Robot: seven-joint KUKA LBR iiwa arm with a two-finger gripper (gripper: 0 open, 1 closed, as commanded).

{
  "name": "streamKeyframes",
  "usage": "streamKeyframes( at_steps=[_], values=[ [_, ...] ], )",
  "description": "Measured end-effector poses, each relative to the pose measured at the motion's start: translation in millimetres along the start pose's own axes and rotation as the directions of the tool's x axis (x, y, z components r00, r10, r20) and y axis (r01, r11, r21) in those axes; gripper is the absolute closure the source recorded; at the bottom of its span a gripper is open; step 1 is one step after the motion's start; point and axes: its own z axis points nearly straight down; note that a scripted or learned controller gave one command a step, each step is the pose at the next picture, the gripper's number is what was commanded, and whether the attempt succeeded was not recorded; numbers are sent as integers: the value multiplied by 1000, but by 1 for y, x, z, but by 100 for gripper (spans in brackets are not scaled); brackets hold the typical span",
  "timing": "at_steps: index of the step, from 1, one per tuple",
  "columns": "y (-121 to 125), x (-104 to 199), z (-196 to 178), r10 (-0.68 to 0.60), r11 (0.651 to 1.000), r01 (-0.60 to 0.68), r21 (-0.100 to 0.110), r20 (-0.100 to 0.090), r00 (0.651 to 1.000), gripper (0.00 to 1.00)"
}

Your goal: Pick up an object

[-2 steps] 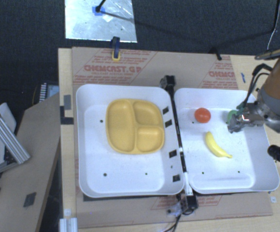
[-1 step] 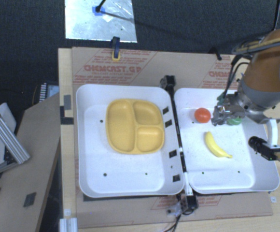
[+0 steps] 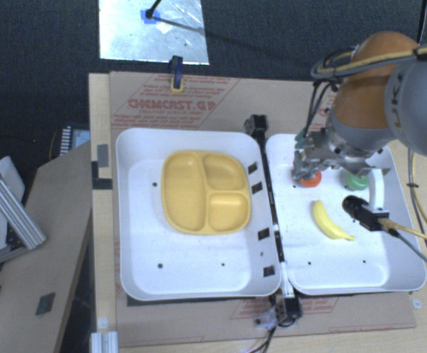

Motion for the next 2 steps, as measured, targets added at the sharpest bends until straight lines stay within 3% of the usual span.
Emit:
streamKeyframes(
  at_steps=[1,2],
  values=[
    [30,56,-4,1,1000,-1,-1,0,1000,100],
    [46,105,-16,1,1000,-1,-1,-1,1000,100]
  ],
)
